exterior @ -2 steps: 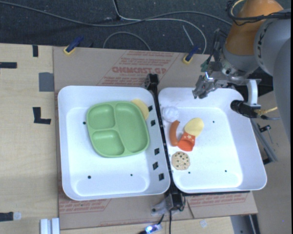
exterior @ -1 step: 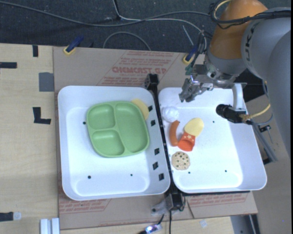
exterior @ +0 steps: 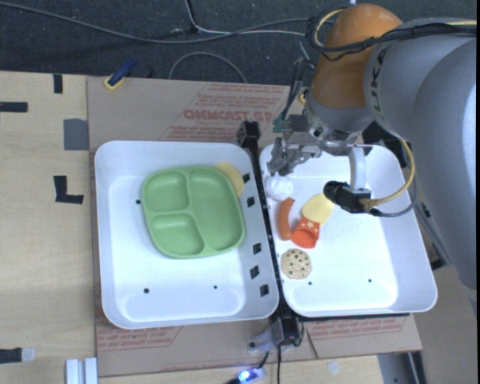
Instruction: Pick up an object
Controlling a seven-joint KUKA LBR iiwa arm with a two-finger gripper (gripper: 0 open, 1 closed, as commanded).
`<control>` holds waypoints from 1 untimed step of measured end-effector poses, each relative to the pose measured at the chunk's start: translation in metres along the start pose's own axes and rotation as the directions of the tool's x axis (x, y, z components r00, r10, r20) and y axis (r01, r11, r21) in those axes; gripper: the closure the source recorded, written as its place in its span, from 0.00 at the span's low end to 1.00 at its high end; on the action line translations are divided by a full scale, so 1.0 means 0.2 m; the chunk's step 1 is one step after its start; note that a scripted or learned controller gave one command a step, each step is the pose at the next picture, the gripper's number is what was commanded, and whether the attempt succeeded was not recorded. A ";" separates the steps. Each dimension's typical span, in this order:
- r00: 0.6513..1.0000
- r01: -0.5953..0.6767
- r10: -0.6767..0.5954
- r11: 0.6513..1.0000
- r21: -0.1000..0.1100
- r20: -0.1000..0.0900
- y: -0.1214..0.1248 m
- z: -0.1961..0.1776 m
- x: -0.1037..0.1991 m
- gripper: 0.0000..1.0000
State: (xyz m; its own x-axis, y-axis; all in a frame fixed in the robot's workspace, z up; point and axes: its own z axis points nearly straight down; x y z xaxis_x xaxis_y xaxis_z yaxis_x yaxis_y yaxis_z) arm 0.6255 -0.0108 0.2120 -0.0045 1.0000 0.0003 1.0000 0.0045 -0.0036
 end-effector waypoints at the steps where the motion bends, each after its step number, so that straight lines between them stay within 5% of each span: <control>1: 1.000 0.002 -0.002 1.000 -0.003 -0.001 -0.03 -0.05 0.25 1.00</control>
State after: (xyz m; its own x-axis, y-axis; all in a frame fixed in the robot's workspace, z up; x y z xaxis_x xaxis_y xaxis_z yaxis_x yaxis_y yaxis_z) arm 0.6190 0.0382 0.2227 -0.0067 1.0000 0.0016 1.0000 0.0067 -0.0008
